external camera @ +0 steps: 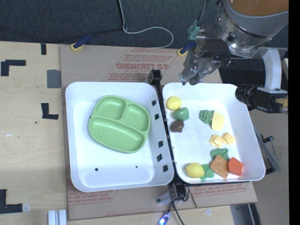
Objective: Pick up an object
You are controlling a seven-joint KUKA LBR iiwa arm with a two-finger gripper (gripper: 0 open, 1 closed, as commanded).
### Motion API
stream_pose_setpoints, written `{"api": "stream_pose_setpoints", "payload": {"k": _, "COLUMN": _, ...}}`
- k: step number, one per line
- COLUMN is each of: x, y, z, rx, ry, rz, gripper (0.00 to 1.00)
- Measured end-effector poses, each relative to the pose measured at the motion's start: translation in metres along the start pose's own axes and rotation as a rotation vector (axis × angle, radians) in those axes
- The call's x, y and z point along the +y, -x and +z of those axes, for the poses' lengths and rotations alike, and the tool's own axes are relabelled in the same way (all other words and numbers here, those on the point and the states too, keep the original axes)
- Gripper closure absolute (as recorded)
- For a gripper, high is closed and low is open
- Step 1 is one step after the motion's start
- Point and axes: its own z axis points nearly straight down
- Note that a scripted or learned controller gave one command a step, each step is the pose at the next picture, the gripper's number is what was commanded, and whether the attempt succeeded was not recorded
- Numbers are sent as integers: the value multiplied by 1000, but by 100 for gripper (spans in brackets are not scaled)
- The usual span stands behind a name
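Note:
My gripper (190, 78) hangs over the back rim of the right bin (243, 125), above and right of a yellow ball (173, 102); nothing shows between its fingers. Just in front of the ball lie a small green piece (182, 113) and a brown piece (176, 125). Toward the bin's middle lie a green leafy piece (205, 116) and a yellow wedge (218, 121), with pale yellow chunks (221, 139) below them. At the front edge lie a lemon (195, 170), an orange-brown piece (219, 166) and a red-orange block (235, 166).
The left bin (84, 168) holds a green divided plate (119, 123). A black clip strip (161, 125) joins the two bins. Cardboard lies under both bins. A white cable (140, 29) curls on the dark surface behind.

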Motion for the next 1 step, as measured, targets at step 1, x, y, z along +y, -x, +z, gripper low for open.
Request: {"api": "stream_pose_setpoints", "payload": {"k": 1, "x": -1, "y": -97, "z": 25, "rx": 0, "ry": -5, "rz": -8, "gripper": 100}}
